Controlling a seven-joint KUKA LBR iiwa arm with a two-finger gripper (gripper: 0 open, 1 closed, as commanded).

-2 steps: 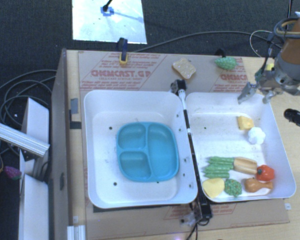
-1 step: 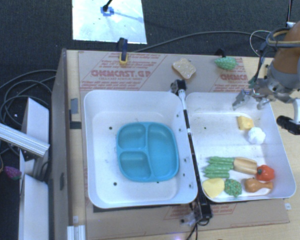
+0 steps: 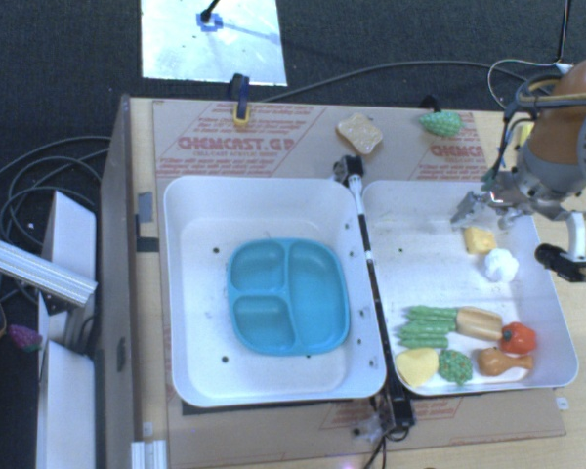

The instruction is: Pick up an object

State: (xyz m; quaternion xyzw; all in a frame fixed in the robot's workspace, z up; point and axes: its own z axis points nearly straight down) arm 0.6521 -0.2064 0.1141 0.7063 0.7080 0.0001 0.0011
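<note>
Gripper (image 3: pixel 481 209) hovers over right bin (image 3: pixel 415 262), jaws apart, nothing held. Yellow toy (image 3: pixel 480 239) just below, white ball (image 3: pixel 500 265) beside it. Risk: jaws nudge ball, grab misses.

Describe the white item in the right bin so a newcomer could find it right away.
Start at the right bin, the one without the blue tray. Near its upper right part, just below the gripper, a small yellow piece lies with a round white lump touching its lower right. It is the only white item; the other food toys cluster along the bin's near edge.
</note>
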